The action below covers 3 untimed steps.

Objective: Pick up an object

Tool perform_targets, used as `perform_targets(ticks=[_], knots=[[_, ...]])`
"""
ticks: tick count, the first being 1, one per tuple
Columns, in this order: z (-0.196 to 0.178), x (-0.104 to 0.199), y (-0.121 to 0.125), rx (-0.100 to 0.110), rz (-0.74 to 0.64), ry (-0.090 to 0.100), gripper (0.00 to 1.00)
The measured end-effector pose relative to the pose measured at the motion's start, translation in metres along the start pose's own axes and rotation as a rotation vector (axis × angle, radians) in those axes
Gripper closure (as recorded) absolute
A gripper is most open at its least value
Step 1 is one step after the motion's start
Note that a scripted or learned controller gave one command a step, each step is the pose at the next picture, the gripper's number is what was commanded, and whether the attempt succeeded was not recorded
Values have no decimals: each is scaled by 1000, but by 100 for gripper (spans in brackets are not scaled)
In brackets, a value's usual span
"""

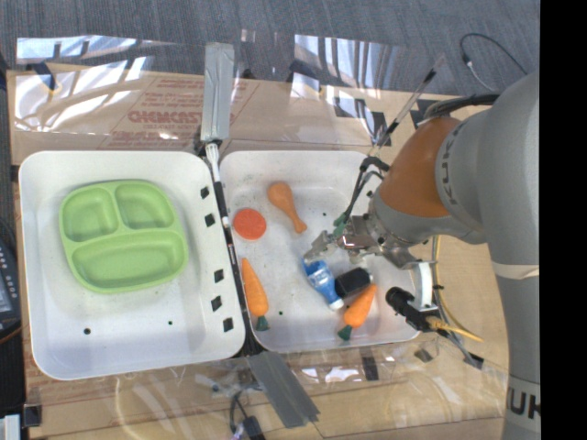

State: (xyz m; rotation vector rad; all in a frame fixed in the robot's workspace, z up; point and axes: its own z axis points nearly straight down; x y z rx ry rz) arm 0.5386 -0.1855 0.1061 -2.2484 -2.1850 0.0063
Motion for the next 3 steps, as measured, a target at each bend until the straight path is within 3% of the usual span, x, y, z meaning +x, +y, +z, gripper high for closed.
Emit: perform_targets(ticks=[1, 2, 3], knots=[[14, 28, -36, -7, 33, 0, 0], [5, 29, -35, -5, 27, 0, 100], [-163, 115, -27, -7, 6, -1, 100]])
